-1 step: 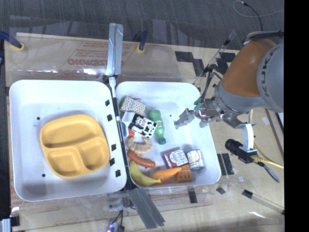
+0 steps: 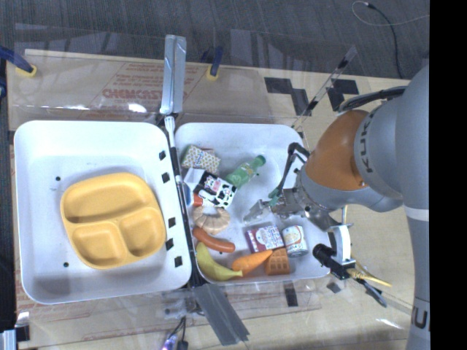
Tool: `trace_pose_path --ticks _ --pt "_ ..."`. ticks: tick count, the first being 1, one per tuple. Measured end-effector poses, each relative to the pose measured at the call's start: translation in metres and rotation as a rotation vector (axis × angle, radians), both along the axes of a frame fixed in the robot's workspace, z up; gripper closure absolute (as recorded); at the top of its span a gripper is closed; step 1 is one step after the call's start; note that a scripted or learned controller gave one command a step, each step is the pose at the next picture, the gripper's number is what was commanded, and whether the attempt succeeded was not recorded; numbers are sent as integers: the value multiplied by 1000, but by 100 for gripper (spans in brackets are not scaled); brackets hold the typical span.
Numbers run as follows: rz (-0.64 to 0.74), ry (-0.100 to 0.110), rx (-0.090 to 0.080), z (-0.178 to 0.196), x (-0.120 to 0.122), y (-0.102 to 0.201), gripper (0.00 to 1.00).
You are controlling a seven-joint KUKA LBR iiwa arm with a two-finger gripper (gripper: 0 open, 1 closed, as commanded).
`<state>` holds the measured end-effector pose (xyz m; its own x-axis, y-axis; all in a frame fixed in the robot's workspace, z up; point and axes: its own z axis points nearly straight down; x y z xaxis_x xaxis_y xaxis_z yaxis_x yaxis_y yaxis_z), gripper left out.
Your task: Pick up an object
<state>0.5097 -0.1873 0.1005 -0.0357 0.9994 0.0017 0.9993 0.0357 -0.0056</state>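
The right bin (image 2: 235, 129) holds a heap of small items. A green bottle (image 2: 245, 170) lies near its middle, with a patterned box (image 2: 200, 157) and a black-and-white pack (image 2: 216, 189) to its left. Along the front lie a banana (image 2: 211, 265), a carrot (image 2: 252, 262), a sausage (image 2: 214, 240), a waffle piece (image 2: 278, 264), a purple box (image 2: 264, 238) and a small can (image 2: 294, 240). My gripper (image 2: 261, 208) hangs low over the bin floor, just above the purple box and right of a round bun (image 2: 211, 219). I see nothing held in it.
The left bin (image 2: 36, 195) carries a yellow divided tray (image 2: 112, 217). A metal bar (image 2: 173, 75) stands upright behind the wall between the bins. The arm's orange band (image 2: 339, 155) overhangs the right bin's right side.
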Motion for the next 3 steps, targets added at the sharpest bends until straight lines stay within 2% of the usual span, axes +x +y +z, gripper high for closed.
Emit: trace_pose_path --ticks 1,2,3 --pt "275 -3 2 -9 -33 -18 0" --pt "282 -7 2 1 -31 -17 100" --pt "386 -6 0 76 -32 7 100"
